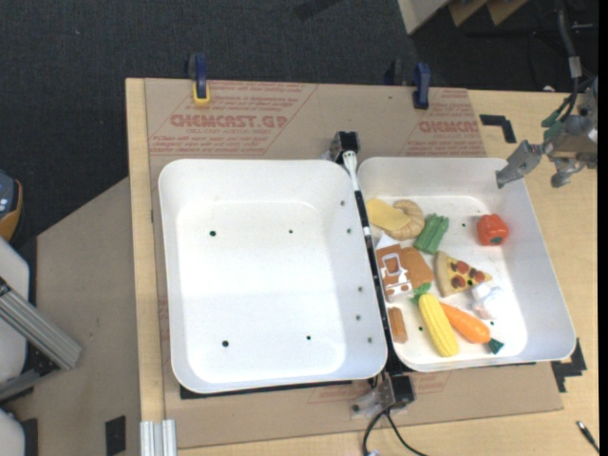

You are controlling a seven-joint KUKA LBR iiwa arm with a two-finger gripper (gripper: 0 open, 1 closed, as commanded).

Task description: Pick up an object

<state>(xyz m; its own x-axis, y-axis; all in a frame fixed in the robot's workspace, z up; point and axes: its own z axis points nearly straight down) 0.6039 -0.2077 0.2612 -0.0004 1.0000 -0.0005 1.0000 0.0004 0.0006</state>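
The right bin (532, 255) holds several toy foods. A yellow piece with a croissant (397, 217) lies at its back left, and a green vegetable (432, 233) sits beside them. A red pepper (491, 229) rests near the right wall. A pizza slice (462, 275), a brown carton (403, 268), a corn cob (437, 324), a carrot (466, 323) and a small sausage (397, 324) crowd the front. My gripper (539, 167) hangs open above the bin's back right corner, with nothing between its fingers (513, 166).
The left bin (256, 274) lies beside the right one, their rims touching along the middle. Two blue clamps (199, 76) (421, 82) hold the cardboard sheet at the back edge. A cable connector (385, 397) sits at the front between the bins.
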